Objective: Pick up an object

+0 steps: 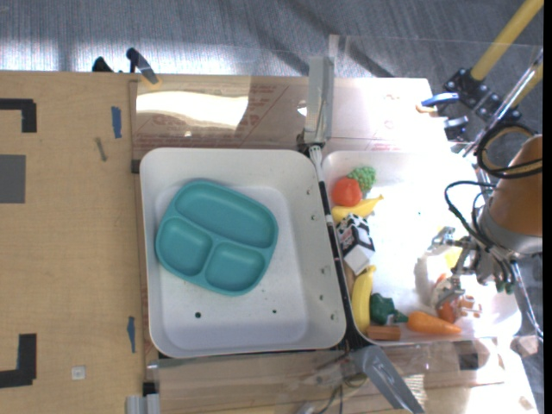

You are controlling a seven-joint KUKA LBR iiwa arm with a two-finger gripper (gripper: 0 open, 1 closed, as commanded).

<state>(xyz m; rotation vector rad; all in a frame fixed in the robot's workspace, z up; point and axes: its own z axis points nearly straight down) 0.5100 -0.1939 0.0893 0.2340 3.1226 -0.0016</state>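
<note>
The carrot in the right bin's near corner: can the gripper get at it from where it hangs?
Probably yes: the gripper hangs just above the carrot, nothing lying over it, though the bin wall crowds one side.

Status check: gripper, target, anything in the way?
Gripper low in right bin, near side. No object seen gripped. Carrot just below it. Teal tray in left bin.

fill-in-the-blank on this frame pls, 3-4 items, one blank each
1. The teal tray lies in the ____ bin.
2. The tray has ____ compartments.
3. The carrot lies near the right bin's ____ edge.
4. The pincer hangs over the ____ bin.

Missing words: left; three; front; right
</note>
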